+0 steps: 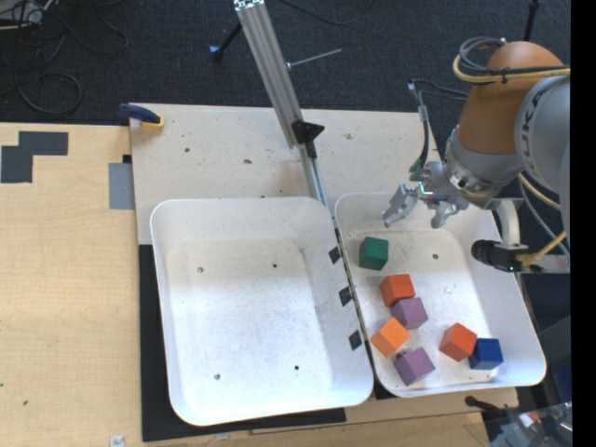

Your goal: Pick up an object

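Several small cubes lie in the right bin (527, 338). A green cube (373, 252) sits nearest the far end. Below it are a red-orange cube (398, 289), a purple cube (411, 312), an orange cube (390, 336) and another purple cube (413, 365). A red cube (457, 341) and a blue cube (486, 352) rest by the near right corner. My gripper (419, 209) hangs open over the far end of the right bin, up and to the right of the green cube, with nothing between its fingers.
The left bin (186, 250) lies beside the right one. A slanted aluminium bar (275, 73) rises from the divider between the bins. Black clips (345, 295) line the shared rim. A blue-and-yellow clamp (142, 115) sits at the bench's far left.
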Available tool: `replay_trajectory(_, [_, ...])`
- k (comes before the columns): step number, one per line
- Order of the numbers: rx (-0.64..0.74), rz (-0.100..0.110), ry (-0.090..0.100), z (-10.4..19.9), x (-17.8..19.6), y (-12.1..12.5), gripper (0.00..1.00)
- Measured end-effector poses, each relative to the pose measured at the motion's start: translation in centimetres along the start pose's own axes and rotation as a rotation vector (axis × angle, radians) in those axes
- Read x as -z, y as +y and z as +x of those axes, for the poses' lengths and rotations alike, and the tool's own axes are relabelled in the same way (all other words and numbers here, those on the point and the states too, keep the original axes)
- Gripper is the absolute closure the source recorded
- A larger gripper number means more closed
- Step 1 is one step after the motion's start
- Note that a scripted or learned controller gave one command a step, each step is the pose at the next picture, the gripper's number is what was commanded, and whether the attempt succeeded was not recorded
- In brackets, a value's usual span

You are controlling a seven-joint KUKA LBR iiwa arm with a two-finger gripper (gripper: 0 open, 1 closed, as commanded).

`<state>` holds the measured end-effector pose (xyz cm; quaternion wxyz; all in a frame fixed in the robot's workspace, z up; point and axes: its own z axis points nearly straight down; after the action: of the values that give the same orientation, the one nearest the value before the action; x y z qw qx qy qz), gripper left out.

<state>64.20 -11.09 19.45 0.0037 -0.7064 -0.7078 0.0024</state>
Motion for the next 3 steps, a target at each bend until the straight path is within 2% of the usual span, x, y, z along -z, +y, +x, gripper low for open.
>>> replay_trajectory(1, [0.001, -0.005, -0.001, 0.0, 0.3, 0.1, 0.0])
replay_trajectory(2, [0.001, -0.001, -0.001, 0.6, -4.2, 0.0, 0.0])
replay_trajectory(3, [-0.001, -0.01, -0.002, 0.5, -8.2, -0.3, 0.0])
